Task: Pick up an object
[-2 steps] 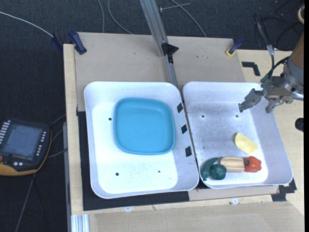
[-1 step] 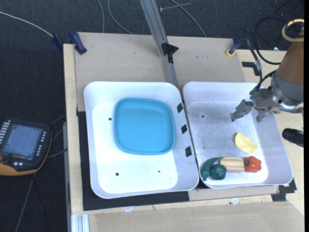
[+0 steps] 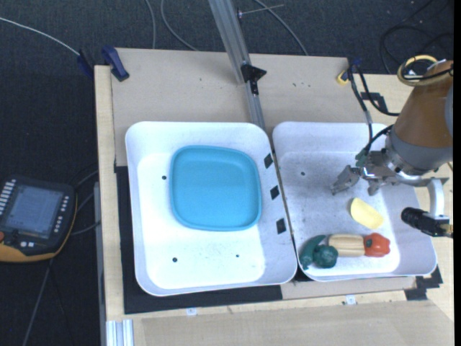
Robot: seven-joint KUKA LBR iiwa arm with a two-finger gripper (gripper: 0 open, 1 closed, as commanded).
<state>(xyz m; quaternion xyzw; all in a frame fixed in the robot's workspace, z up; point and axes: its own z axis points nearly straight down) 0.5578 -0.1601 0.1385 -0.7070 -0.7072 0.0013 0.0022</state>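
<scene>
My gripper (image 3: 357, 181) hangs over the middle of the right bin (image 3: 310, 146), its two grey fingers spread open with nothing between them. Just below and to the right of it lies a yellow wedge-shaped piece (image 3: 366, 213). Along the bin's near edge lie a dark green rounded toy (image 3: 319, 254), a tan wooden cylinder (image 3: 346, 245) and a red piece (image 3: 377, 245), in a row and touching. A blue square plate (image 3: 215, 187) sits in the left bin (image 3: 144, 215).
A slanted metal pole (image 3: 234, 31) rises from the bench's back toward the gap between the bins. A handheld control pendant (image 3: 32, 217) lies on the floor at left. Cables trail across the dark carpet behind the bench.
</scene>
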